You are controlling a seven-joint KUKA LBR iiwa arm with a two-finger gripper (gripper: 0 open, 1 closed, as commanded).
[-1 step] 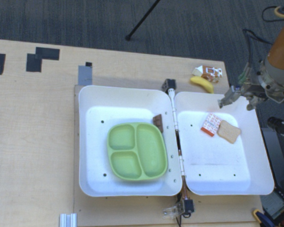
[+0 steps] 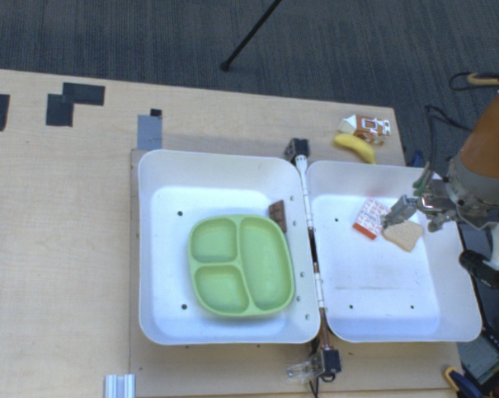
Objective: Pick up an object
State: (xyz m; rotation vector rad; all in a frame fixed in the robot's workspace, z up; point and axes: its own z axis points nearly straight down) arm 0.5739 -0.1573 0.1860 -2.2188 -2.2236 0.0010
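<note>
Camera view puts my gripper [image 2: 400, 210], jaws apart and holding nothing, at two o'clock in the right bin [image 2: 393, 312], so I'd centre over the tan block [image 2: 403, 235] beside the red packet [image 2: 369, 217] before closing.

A green three-compartment plate [image 2: 241, 266] sits in the left white bin [image 2: 161, 231]. A banana [image 2: 354, 147] and a small carton [image 2: 367, 126] lie on the wooden bench [image 2: 57, 252] beyond the bins.

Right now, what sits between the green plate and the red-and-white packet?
In the camera view, the bins' adjoining rims separate green plate from packet.
</note>
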